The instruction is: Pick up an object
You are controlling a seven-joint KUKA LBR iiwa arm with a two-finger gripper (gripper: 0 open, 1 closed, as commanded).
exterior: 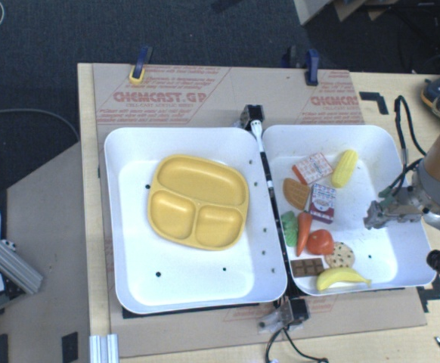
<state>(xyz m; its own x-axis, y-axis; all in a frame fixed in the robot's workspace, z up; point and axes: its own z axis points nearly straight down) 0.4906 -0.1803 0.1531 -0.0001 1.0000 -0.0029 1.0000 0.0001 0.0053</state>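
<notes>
In the camera view the arm comes in over the right edge of the right bin [390,138] and is bent down toward its floor. The gripper [377,216] is low, near the bin's right wall, on a bare part of the floor. It is not possible to tell how the pincer stands.

The objects lie along the left side of this bin: a corn cob [344,167], a small milk carton [323,202], a carrot [304,233], a tomato [320,241], and a banana [339,279] near the front edge. All are well apart from the gripper.

The left bin [129,225] bears a yellow divided plate [198,201] near its middle.
</notes>
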